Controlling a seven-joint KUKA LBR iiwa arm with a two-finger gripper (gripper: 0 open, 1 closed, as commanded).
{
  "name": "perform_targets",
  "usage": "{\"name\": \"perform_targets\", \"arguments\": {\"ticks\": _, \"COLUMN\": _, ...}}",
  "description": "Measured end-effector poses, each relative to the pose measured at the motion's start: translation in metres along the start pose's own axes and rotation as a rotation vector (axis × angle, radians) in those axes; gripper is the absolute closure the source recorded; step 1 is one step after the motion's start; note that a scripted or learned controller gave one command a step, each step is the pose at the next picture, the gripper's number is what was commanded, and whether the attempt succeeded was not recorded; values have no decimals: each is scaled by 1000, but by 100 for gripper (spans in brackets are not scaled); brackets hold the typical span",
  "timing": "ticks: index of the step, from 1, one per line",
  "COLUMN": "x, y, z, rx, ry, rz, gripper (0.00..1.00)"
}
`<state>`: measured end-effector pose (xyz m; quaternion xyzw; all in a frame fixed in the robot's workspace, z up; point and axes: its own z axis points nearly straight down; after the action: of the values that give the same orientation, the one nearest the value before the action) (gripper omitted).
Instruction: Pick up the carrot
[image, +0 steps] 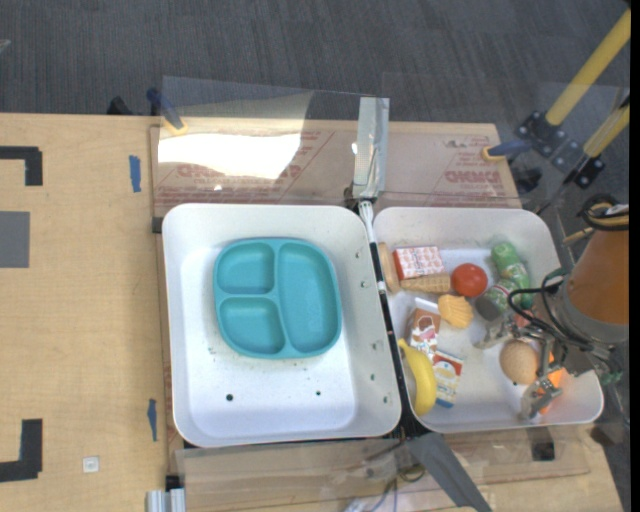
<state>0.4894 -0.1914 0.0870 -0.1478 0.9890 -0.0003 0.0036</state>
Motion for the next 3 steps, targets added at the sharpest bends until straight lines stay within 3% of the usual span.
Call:
{"name": "perform_targets", "arguments": {"ticks": 1, "x": 3, "y": -14, "z": 0, "rx": 1, "ry": -2, "rz": -1, "gripper": 0}}
{"name": "perform_targets", "arguments": {"ticks": 2, "x": -2, "y": -14, "z": -13, "rx": 7, "ry": -16, "rz": -2, "gripper": 100}}
{"name": "perform_targets", "arguments": {"ticks": 3, "x": -2, "y": -14, "z": -13, "rx": 6, "ry": -14, "rz": -2, "gripper": 0}}
